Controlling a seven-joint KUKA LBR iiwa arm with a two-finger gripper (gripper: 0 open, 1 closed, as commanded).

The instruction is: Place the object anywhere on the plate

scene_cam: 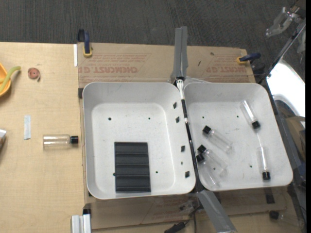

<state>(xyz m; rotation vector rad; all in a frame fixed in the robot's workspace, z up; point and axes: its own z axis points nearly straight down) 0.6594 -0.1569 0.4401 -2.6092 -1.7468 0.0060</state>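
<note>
A dark ribbed rectangular plate (131, 167) lies flat in the left bin (97, 101), near its front wall. Several clear vials with black caps lie in the right bin (228, 93). One vial (250, 114) lies toward the back right. Another vial (216, 137) lies near the middle, slanted. A third vial (263, 161) lies by the right wall with its cap toward the front. One more vial (210, 159) lies at the front left corner of that bin.
A clear bottle with a black cap (59, 140) lies on the wooden bench left of the bins. Small black clips run along the divider (184, 125) between the bins. Clamps (83, 40) hold the cardboard behind the bins. White equipment (291, 89) stands at the right.
</note>
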